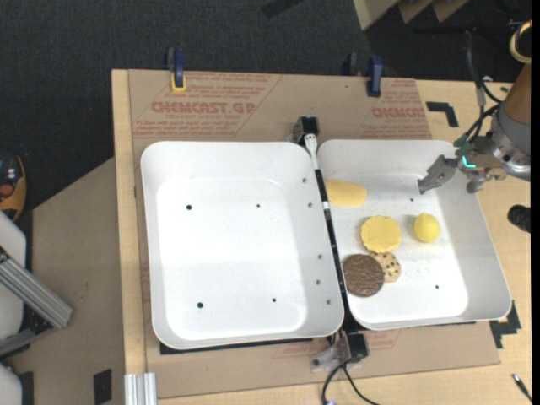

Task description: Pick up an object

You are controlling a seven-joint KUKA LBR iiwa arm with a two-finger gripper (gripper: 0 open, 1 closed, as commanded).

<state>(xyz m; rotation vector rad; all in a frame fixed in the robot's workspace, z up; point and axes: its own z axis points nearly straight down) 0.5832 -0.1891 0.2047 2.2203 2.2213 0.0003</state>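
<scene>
Two white bins sit on the table, and the tool [453, 173], fingers apart and empty, hovers over the right bin [472, 302]'s far edge, nothing lifted yet.

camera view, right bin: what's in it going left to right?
Pale yellow oval piece → brown round cookie → yellow round disc → yellow ball → gripper, above the bin's far right.
</scene>
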